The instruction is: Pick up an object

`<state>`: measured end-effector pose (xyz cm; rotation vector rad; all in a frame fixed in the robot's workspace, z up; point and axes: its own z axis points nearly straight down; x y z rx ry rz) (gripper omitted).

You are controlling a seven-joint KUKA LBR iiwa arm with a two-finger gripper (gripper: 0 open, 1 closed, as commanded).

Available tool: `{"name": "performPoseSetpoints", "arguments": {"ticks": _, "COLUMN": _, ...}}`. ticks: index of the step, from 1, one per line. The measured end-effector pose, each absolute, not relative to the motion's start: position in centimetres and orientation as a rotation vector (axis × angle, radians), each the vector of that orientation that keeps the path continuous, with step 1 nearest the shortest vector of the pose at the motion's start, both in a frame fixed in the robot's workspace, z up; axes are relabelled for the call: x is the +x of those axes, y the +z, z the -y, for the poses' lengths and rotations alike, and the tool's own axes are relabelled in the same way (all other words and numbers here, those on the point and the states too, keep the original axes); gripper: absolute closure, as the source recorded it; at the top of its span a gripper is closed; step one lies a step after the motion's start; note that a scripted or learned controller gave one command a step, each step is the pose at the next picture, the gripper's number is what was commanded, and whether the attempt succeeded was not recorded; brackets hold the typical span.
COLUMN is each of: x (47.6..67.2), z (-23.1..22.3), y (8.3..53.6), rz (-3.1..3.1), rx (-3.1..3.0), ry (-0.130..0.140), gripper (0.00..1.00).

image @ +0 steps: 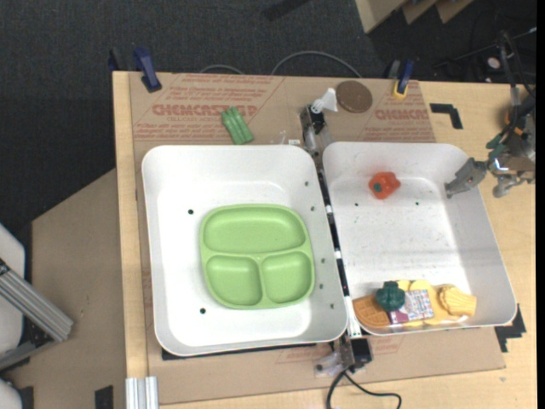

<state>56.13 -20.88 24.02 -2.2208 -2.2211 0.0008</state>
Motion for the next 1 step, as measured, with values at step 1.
{"name": "performPoseSetpoints", "arguments": {"ticks": 1, "x": 63.07, "z": 14.78, "y": 22.51, "rz": 2.233, "rx": -2.214, "ry": -0.006, "gripper": 0.00}}
